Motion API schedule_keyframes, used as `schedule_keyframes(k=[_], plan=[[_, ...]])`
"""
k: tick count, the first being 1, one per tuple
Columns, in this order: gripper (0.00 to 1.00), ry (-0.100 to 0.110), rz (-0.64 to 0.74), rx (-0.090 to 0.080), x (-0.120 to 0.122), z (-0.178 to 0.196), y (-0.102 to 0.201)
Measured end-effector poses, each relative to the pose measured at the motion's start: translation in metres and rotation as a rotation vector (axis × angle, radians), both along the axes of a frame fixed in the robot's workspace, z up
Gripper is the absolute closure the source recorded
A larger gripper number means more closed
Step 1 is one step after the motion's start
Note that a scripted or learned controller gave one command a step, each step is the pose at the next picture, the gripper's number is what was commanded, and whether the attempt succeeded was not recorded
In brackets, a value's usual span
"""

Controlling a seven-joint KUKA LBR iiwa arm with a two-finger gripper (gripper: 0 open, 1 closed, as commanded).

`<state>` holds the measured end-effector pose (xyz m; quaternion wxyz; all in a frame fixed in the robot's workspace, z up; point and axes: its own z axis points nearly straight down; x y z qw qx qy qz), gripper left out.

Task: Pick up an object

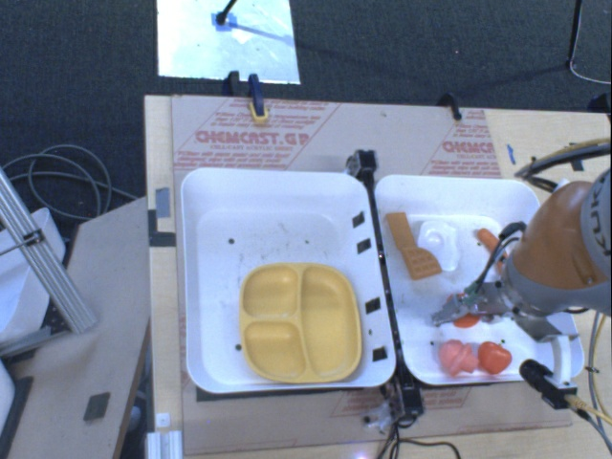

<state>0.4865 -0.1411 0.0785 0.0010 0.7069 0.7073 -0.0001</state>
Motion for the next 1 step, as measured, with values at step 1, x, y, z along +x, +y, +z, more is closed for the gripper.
schedule_keyframes(k=[1], plan=[[1.00,-0.004,0.001,-0.001,0.0014,0.0174,-0.0011]])
